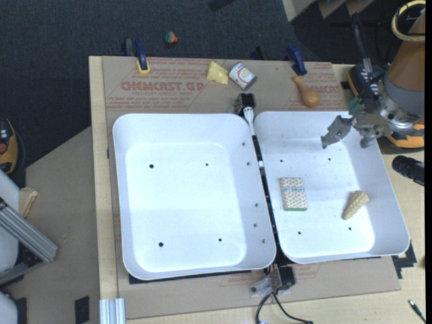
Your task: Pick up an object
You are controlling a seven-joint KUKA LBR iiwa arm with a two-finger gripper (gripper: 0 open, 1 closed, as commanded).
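In the right bin (378, 245) lie two small things: a flat, patterned rectangular packet (293, 194) near the bin's middle, and a tan cone-shaped piece (355, 204) to the packet's right, tilted, near the bin's right wall. The two lie apart, neither touching a wall. The end effector (349, 133) hangs over the upper right part of that same bin, well apart from both things, with the packet down and to its left and the cone below it. Its two grey fingers are spread, one pointing left toward the bin's floor, and nothing sits between them.

The left bin (135, 248) sits just beside the right one, their rims meeting along a black seam. Both rest on a brown board (202, 79) with red lettering, which lies on the worktop. On the board above the bins are a yellow piece (217, 73), a small white box (242, 75) and a wooden-handled object (306, 91). Blue clamps (141, 56) grip the board's far edge. Dark carpet (67, 19) lies beyond.
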